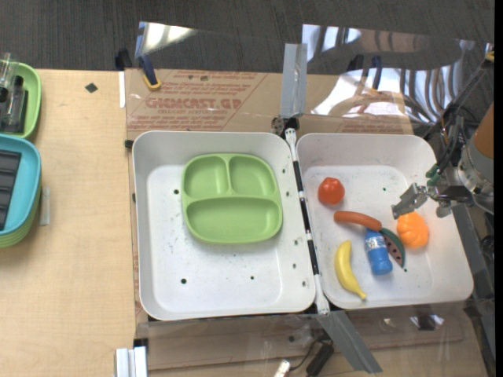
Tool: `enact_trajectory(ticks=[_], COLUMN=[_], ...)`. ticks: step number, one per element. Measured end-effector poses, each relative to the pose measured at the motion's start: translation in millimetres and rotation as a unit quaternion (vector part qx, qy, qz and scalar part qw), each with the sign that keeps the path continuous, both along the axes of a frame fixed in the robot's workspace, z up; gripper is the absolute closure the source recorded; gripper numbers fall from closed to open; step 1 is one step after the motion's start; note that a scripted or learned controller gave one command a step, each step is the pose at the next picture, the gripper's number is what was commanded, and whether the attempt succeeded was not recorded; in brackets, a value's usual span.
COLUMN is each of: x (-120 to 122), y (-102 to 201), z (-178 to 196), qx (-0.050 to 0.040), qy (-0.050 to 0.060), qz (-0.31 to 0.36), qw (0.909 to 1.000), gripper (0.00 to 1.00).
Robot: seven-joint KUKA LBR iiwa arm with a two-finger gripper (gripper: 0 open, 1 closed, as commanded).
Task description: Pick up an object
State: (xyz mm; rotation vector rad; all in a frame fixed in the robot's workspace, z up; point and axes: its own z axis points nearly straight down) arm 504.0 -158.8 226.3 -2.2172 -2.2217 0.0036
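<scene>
Camera view shows the gripper (pixel 416 197) with fingers spread and holding nothing, poised over the right bin (pixel 357 149) just above the orange fruit (pixel 413 231), which sits nearest it, directly below and touching the blue bottle's (pixel 378 254) neighbouring watermelon slice (pixel 394 247).

This place looks like a robotics laboratory, not a home. Two shallow white plastic bins (pixel 149 210) stand side by side on a light wooden tabletop (pixel 71 289), joined by a metal clamp strip (pixel 302 210). A flat brown cardboard sheet (pixel 204 100) lies behind them. Bundles of cables (pixel 424 93) hang at the back right. The toy food, such as a yellow plastic banana (pixel 346 269), serves as test material.
</scene>
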Motion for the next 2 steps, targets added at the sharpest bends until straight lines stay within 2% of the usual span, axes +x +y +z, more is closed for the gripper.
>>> enact_trajectory(ticks=[1, 2], x=[-1.3, -1.3], y=[52.2, 52.0], z=[-132.9, -132.8], qx=[0.0, -0.0001], qy=[0.0, 0.0], qz=[-0.025, -0.025], qw=[0.9997, 0.9997], gripper=[0.0, 0.0])
